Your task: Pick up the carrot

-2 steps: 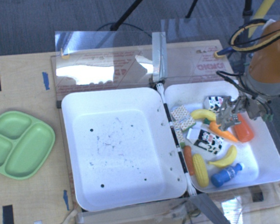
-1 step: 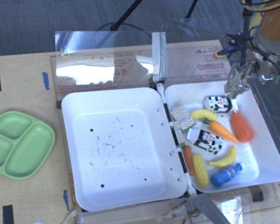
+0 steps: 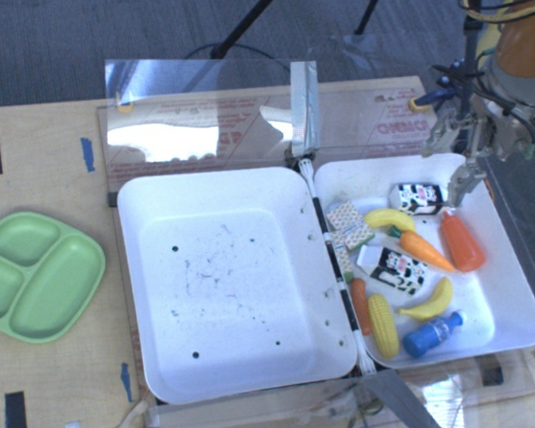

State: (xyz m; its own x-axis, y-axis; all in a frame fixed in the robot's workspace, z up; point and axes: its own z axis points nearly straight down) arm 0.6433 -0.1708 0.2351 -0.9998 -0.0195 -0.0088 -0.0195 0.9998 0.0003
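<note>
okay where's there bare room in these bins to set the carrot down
The left bin offers a bare floor, bordered by its rim and the divider. The right bin is crowded around the carrot; only a strip along its right wall, beside the orange bottle, is bare.

A green divided plate [image 3: 34,275] lies on the bench, left of the white bins [image 3: 218,190].

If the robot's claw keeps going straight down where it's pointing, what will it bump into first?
Probably the black-and-white toy at the back of the right bin, just beneath the gripper. Depth is hard to judge here. The carrot lies nearer the camera.
</note>
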